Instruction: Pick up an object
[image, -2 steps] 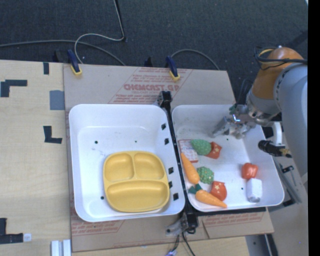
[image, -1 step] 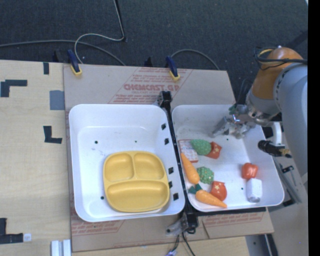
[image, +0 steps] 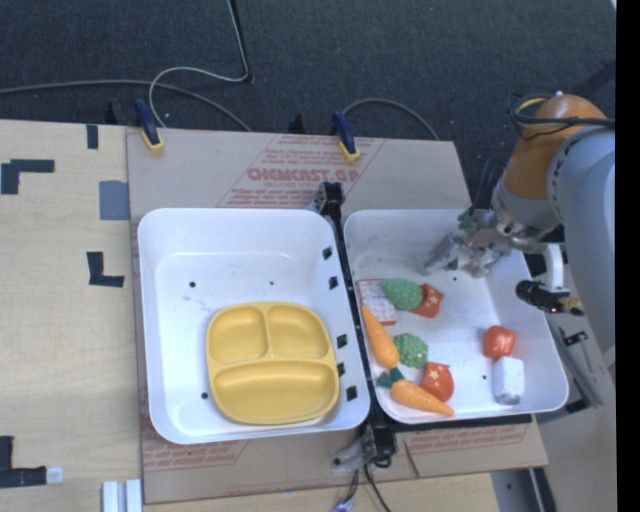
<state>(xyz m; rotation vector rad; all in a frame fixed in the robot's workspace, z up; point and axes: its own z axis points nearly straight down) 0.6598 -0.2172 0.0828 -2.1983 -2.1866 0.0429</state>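
- At the upper right of the frame, the grey arm with its orange band (image: 545, 150) reaches down toward the right white plastic bin (image: 455, 225).
- Its two-finger gripper (image: 465, 255) hangs over the bin's upper part, above bare white floor; whether it stands apart or together cannot be told, as the metal parts blur together.
- Nothing can be seen clamped in the gripper.
- Just below and left of the gripper lies a toy strawberry with a green leafy top (image: 412, 296), beside a small printed card (image: 376, 300).
- Along the bin's left wall lies an orange toy carrot (image: 380, 338), and a second orange carrot (image: 420, 397) rests near the lower edge.
- Between the carrots sits another red strawberry with green leaves (image: 425, 368).
- Toward the lower right of the bin, a small red toy fruit (image: 498, 342) sits just above a white cylindrical piece (image: 508, 380).
- Left of centre, the left white bin (image: 170, 250) holds a yellow divided plate with three compartments (image: 272, 362).
- Both bins sit on a brown cardboard sheet (image: 290, 165) held by two blue-and-yellow clamps (image: 150, 125) at its upper edge.
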